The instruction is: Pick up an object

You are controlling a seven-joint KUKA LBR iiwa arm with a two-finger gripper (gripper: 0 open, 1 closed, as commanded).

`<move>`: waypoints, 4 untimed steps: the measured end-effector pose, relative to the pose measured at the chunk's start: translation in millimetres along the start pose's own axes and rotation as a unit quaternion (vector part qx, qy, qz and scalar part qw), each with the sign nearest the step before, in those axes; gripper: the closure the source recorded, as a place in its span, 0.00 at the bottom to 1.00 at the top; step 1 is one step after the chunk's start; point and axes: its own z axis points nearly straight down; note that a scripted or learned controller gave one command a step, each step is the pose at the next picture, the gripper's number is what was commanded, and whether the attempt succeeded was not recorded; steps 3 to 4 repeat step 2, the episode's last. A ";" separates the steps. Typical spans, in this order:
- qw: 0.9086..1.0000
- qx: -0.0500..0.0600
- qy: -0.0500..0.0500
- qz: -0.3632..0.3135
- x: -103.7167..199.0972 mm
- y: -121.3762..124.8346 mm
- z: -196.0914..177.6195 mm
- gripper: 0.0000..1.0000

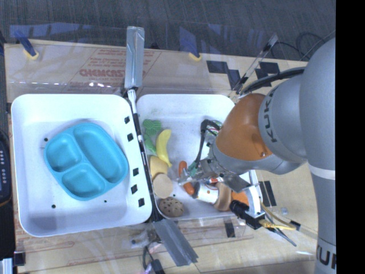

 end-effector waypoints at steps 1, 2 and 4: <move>0.998 -0.002 -0.002 0.066 13.6 12.6 2.7 1.00; 0.993 -0.003 0.001 0.117 54.3 74.5 -83.6 1.00; 0.993 -0.003 0.001 0.117 54.3 74.5 -83.6 1.00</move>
